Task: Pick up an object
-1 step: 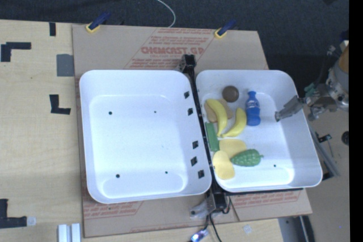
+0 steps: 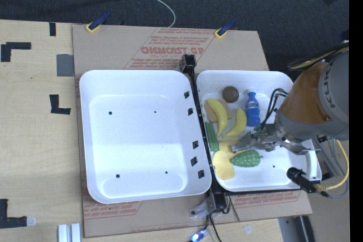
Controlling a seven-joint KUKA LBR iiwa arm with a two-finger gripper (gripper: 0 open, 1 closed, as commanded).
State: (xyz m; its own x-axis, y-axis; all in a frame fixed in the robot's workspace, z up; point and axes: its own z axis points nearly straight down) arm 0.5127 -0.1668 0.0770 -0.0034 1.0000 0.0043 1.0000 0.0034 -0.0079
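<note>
**Hand low over the green piece**

Hand (image 2: 258, 141) hangs in the right bin (image 2: 283, 178), fingers too blurred to tell apart or together. Just below it lies the green piece (image 2: 246, 159), long axis running left-right. Bananas (image 2: 227, 120) sit to its left, the bottle (image 2: 252, 109) above, a brown ball (image 2: 229, 94) farther up.

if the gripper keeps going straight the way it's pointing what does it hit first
The gripper points toward the view's left, low in the right bin. The yellow bananas lie first in that line, with the green object just beside it; depth is hard to judge, so it might touch either.
</note>
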